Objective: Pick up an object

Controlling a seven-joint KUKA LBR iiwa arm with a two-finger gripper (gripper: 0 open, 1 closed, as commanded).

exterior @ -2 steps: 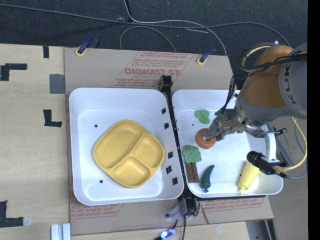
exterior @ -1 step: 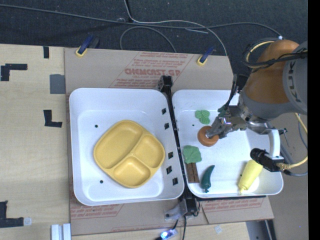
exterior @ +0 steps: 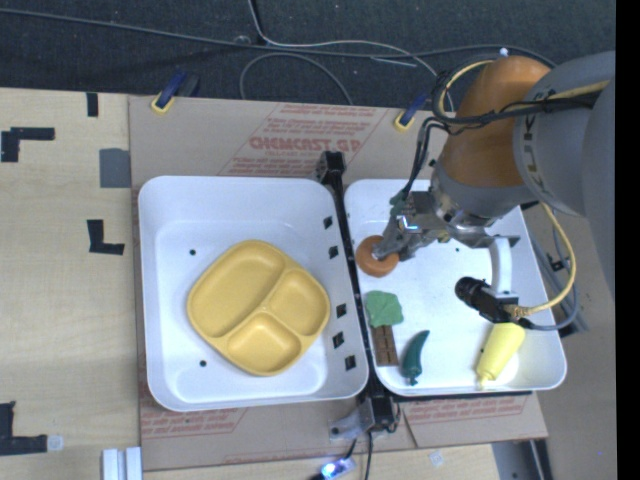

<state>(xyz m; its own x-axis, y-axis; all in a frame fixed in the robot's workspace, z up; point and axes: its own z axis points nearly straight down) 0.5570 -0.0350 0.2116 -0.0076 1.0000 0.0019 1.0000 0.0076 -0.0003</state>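
My gripper (exterior: 403, 236) is low over the back left part of the right bin (exterior: 450, 380). Its tip is right at the edge of a round orange-brown piece (exterior: 376, 257) that lies beside the divider; I cannot tell whether they touch. Nearer the front lie a green leafy piece (exterior: 383, 308), a brown bar (exterior: 388, 345), a teal pepper-shaped piece (exterior: 413, 356) and a yellow piece (exterior: 499, 353).
The left bin (exterior: 160, 268) holds a yellow divided plate (exterior: 259, 306). The arm's orange band (exterior: 490, 118) and grey wrist hang over the right bin's back right. Cables run across the dark floor behind the bench.
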